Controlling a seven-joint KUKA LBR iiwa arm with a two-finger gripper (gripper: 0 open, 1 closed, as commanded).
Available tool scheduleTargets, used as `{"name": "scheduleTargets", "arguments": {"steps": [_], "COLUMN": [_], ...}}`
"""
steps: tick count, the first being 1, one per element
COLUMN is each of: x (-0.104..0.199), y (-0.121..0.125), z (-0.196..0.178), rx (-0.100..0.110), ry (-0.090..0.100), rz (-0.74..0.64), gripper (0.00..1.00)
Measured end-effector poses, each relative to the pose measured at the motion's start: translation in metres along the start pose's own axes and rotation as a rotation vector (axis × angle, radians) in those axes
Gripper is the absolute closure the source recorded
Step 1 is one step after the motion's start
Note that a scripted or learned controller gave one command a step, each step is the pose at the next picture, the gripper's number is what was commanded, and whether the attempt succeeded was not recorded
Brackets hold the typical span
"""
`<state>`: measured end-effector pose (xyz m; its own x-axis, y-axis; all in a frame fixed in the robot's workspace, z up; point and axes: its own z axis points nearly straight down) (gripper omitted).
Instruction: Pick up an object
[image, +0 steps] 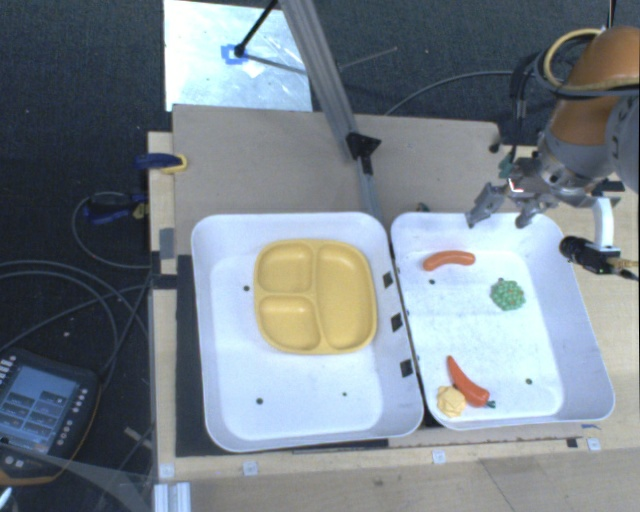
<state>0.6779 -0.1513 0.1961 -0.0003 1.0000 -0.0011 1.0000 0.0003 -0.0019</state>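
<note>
Camera view presents the bench from above, and the description proceeds from the near edge to the far edge. Nearest, in the front corner of the right bin (575, 330), a yellow toy (451, 402) lies touching the lower end of an orange carrot (467, 381). Further back in that bin, a green bunch of grapes (507, 294) sits near the right wall, and a red sausage (448, 260) lies beyond it toward the far rim. The left bin (215, 330) holds a yellow divided plate (314, 296). Farthest, the gripper (505, 208) hangs over the far rim of the right bin, its two fingers spread apart with nothing between them. The step in hand appears to be the approach: no object is yet grasped. The sausage is the closest candidate, lying just in front of the gripper. The next move likely calls for shifting forward over the chosen object, aligning the fingers across its narrow width, then descending before closing.
</note>
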Motion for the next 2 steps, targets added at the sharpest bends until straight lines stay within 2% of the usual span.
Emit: {"name": "scheduleTargets", "arguments": {"steps": [1, 2], "x": [0.008, 0.007], "y": [0.006, 0.009], "z": [0.054, 0.039], "rx": [0.001, -0.008], "ry": [0.001, -0.002], "rz": [-0.006, -0.009], "gripper": [0.00, 1.00]}}
